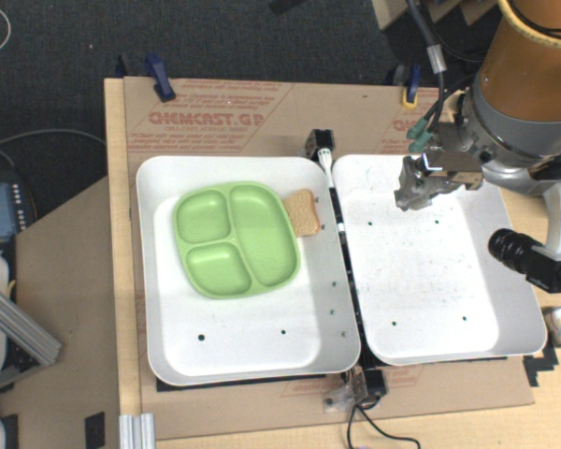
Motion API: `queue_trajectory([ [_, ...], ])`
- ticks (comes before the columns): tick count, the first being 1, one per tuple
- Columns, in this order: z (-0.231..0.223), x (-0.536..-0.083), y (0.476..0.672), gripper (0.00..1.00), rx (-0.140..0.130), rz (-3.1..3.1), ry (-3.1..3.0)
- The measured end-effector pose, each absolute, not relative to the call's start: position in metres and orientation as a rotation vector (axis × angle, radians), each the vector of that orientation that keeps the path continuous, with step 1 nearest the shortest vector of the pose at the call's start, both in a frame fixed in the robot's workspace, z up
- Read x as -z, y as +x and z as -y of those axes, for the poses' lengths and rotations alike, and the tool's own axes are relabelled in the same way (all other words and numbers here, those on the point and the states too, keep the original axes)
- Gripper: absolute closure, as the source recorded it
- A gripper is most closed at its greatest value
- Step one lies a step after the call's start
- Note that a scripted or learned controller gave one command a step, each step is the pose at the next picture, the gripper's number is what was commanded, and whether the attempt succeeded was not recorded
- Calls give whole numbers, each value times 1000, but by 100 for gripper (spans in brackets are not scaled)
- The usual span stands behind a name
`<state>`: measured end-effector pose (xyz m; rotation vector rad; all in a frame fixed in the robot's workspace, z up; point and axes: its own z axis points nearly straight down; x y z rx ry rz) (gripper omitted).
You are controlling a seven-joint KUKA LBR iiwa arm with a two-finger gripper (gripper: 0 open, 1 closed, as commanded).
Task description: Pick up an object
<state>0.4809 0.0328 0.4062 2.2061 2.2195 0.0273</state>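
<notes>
The bench top (262, 110) is a sheet of brown board printed with red lettering, and it spreads under everything, reaching well beyond the claw on all sides. The grey arm (533, 73), with its broad orange band, comes in from the upper right and ends at the claw. Directly beneath the claw lies the right white bin (449, 279), its floor speckled with small dark marks. To the claw's left sits the left white bin (234, 344), touching the right one along a dark seam. In that left bin, well to the left of the claw and a little lower in view, rests a green divided plate (236, 239) with three compartments. Just beside the plate's upper right rim, on the side nearest the claw, lies a tan cracker-like piece (304, 212), touching the plate's edge. The claw (413, 197) hangs over the upper part of the right bin; I cannot tell how wide it stands.
</notes>
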Motion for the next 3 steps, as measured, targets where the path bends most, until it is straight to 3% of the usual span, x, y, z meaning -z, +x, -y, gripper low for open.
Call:
queue_trajectory([
  [1, -75, -404, 480, 100, -5, -2226, 2214],
  [2, -94, -465, 480, 100, -12, -2222, 2214],
  [3, -108, -458, 479, 100, 3, -2224, 2221],
])
